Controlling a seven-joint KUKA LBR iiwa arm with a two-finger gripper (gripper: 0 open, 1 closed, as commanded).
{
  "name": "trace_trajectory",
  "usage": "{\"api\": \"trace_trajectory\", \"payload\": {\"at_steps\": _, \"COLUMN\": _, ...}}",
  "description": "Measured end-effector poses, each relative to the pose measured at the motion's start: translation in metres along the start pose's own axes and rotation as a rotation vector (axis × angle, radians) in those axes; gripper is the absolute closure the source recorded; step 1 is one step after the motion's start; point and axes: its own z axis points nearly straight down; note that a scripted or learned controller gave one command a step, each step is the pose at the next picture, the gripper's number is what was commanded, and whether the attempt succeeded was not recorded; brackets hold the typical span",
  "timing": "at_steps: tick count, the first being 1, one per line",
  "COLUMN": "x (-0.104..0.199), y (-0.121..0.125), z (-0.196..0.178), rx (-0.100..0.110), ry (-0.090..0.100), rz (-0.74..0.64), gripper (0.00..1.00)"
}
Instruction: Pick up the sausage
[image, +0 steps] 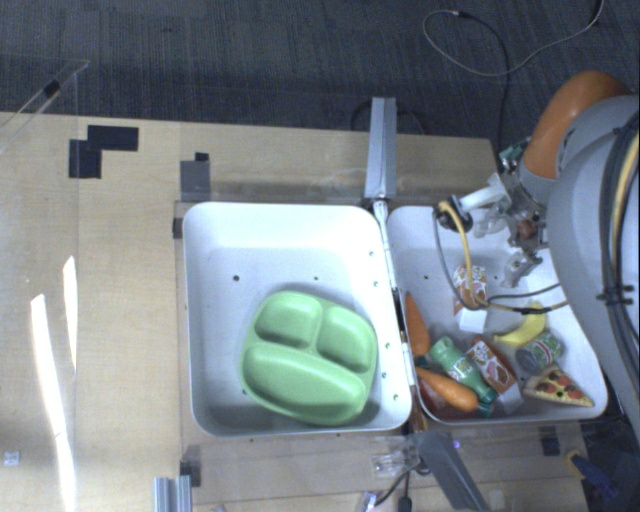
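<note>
I cannot tell if the jaws, upper right, are spread. One reddish sausage (414, 326) lies partly hidden in the right bin (425, 255).

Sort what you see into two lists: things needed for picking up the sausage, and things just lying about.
Needed: sausage, gripper.
Lying about: banana, pizza slice, carrot, green bottle, green divided plate.

No writing can be read. The small red-and-white packet (493, 366) and the round tin (541, 350) in the right bin (418, 245) seem to carry printed labels — too small and blurred to make out.
</note>
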Motion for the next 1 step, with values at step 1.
{"api": "trace_trajectory", "payload": {"at_steps": 1, "x": -0.0542, "y": -0.0285, "z": 0.0333, "rx": -0.006, "ry": 0.014, "rz": -0.008, "gripper": 0.0}}
